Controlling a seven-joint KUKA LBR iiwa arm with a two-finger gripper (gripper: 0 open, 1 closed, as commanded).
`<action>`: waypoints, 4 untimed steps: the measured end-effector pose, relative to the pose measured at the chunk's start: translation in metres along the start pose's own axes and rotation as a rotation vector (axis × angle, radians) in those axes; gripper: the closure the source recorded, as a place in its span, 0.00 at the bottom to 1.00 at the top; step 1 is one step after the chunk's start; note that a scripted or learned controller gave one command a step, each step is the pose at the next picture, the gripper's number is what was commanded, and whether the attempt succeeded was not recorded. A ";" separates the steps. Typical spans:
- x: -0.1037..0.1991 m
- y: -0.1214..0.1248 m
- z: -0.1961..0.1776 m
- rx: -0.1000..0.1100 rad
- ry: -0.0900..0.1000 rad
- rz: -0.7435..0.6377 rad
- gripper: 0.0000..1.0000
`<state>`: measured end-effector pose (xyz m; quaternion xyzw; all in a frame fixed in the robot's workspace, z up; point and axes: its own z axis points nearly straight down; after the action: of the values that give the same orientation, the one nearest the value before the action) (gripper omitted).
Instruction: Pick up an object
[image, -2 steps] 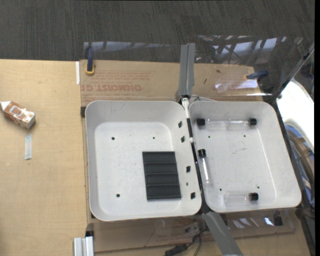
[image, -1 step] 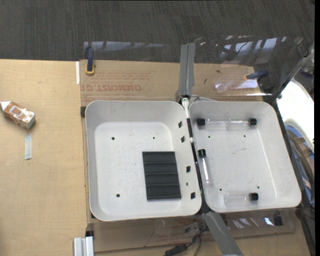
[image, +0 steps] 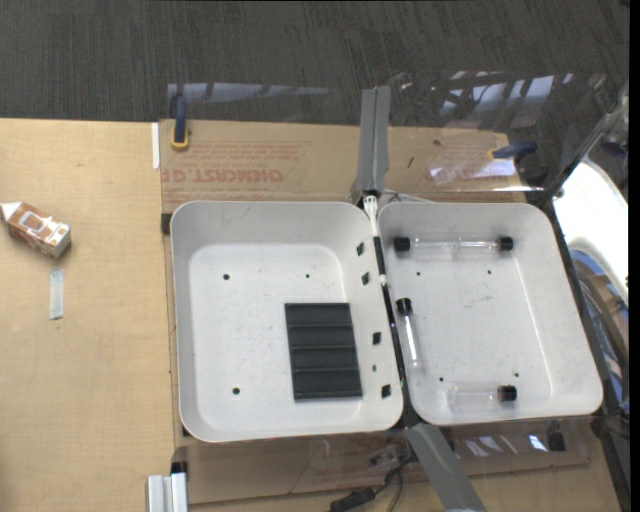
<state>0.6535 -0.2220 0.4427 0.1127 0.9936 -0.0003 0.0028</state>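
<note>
A black ribbed rectangular block (image: 322, 350) lies flat in the left white bin (image: 215, 330), a little right of its middle and towards the front. In the right white bin (image: 520, 320) lie three clear tubes with black caps. One tube (image: 452, 244) runs along the far wall. A second tube (image: 408, 338) lies along the left wall. The third tube (image: 478, 397) rests in the near right corner.
A small orange-and-white box (image: 38, 230) and a thin clear strip (image: 56, 296) lie on the wooden bench at the far left. Cardboard (image: 240, 165) sits under the bins. A grey bar (image: 374, 140) rises behind the joint between the bins, and clear sheeting (image: 590, 150) stands at the right.
</note>
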 end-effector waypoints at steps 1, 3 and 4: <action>0.004 0.000 0.001 0.000 0.003 -0.101 1.00; -0.002 0.001 0.001 -0.001 0.001 -0.282 1.00; -0.006 0.002 0.000 0.000 -0.001 -0.386 1.00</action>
<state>0.6601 -0.2211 0.4432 -0.0800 0.9968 -0.0008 0.0031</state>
